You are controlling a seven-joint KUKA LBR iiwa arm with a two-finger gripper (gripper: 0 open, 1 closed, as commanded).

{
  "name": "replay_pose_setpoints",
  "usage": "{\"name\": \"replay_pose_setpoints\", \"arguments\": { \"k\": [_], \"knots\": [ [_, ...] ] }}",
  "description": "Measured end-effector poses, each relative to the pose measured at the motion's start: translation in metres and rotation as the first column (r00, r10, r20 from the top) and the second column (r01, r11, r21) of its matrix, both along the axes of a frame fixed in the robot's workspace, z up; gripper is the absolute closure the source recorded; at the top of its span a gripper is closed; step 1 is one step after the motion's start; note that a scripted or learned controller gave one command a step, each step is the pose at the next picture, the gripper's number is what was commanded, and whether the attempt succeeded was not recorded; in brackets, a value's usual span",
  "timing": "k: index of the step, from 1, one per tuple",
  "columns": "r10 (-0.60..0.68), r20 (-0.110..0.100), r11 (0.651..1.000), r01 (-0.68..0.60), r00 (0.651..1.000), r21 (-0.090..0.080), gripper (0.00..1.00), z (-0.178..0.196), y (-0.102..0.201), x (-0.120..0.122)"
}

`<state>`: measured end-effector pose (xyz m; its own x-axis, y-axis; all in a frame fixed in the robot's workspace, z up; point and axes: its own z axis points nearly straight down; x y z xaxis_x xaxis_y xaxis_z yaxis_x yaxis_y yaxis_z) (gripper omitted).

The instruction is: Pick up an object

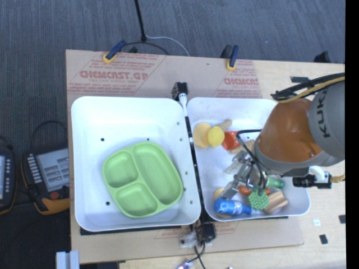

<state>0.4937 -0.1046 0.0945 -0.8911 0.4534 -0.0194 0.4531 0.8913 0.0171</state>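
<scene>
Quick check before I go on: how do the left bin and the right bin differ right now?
The left bin carries one green divided plate; the right bin carries a jumble of small things, among them a yellow ball and a blue can. The end effector hangs over the right bin, not the left. Both are shallow and white.

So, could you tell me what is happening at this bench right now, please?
A grey and orange robot arm reaches into the right bin, with its gripper low over a cluster of small toys: a blue can, a green piece and a yellow ball farther back. Nothing is visibly held between the fingers. The left bin holds a green divided plate.
</scene>
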Motion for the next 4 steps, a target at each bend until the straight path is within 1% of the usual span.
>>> {"name": "replay_pose_setpoints", "arguments": {
  "k": [1,2,3,4],
  "knots": [
    [0.002,-0.005,1.000,-0.002,1.000,0.002,1.00,0.011,0.001,0.000],
    [0.326,-0.023,0.945,-0.326,0.945,-0.007,1.00,0.075,0.005,-0.003],
    [0.535,-0.022,0.845,-0.535,0.845,-0.007,1.00,0.125,0.069,-0.009],
    [0.534,-0.022,0.845,-0.535,0.845,-0.007,0.00,0.125,0.069,-0.009]
  ]
}}
